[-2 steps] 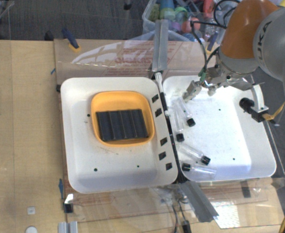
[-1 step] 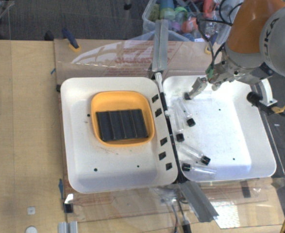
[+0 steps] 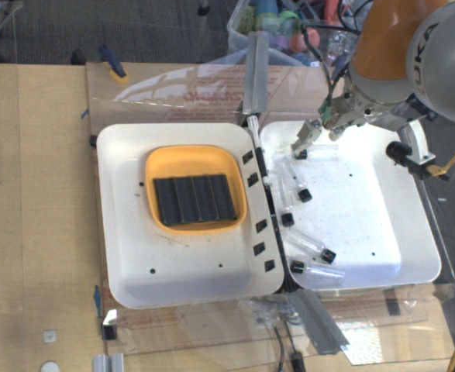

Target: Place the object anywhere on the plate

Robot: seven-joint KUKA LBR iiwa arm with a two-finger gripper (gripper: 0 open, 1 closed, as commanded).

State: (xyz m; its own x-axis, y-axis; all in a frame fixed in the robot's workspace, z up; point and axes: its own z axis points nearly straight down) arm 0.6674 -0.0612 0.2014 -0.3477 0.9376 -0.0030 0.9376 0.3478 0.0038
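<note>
you're at the reach: gripper (image 3: 303, 143) over the right bin (image 3: 382, 231), clear tubes (image 3: 308, 248) below it; grip state unclear, plate (image 3: 156, 165) far left.

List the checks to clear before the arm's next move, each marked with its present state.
1. Plate in place: the orange plate sits in the left bin. Ok.
2. Plate surface free: a black ridged block covers most of it, leaving only the rim bare. Not ok.
3. Objects to pick: clear tubes with black caps lie in the right bin, several along its left wall. Ok.
4. Gripper position: the gripper is low over the right bin's far left corner, next to a black cap. Ok.
5. Object in the gripper: nothing shows plainly between its fingers. Cannot tell.
</note>
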